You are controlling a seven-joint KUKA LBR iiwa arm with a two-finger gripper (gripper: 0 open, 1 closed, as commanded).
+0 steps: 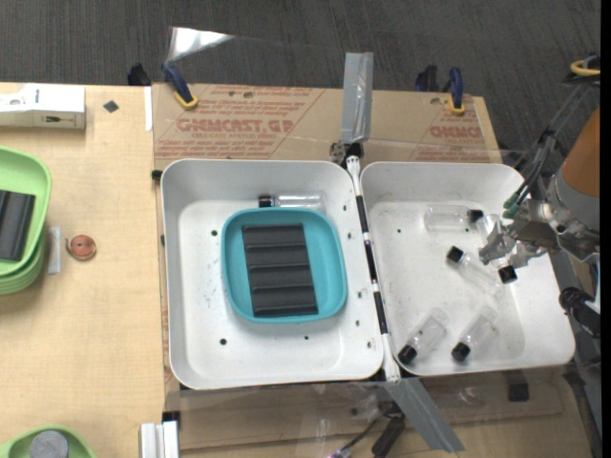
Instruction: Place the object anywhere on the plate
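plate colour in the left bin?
Teal plate, with a dark ribbed insert on it. Shows clearly in the camera view.

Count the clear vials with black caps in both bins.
5, perhaps more under the gripper. One vial lies in the left bin behind the plate. In the right bin: one at the back, two near the front, one mid-bin.

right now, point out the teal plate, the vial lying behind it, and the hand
teal plate (234, 256): camera view, bare left rim.
vial (296, 200): camera view, middle of its clear body.
hand (498, 248): camera view, at its tips over the right bin.
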